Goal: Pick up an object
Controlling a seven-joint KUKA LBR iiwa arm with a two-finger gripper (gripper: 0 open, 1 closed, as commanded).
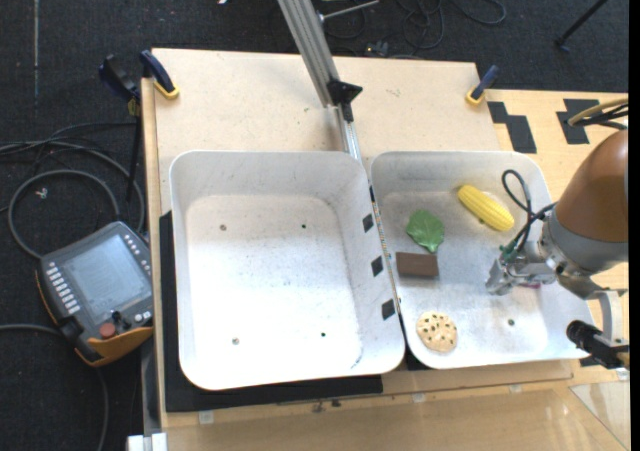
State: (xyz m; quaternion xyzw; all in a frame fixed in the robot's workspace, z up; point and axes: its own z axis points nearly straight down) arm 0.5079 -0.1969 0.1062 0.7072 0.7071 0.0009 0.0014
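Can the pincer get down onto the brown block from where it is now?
Probably yes. The pincer sits low in the right bin, with bare floor between it and the brown block. The green leaf lies close behind the block, apart from that path.

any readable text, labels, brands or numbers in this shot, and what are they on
No text can be read here.
Teach pendant on the floor left of the bench: its screen and keys are too small and blurred to read.
Black squares along the divider between the bins: patterned markers, not lettering.
Black shapes on the wooden board at upper right: marks, not readable characters.
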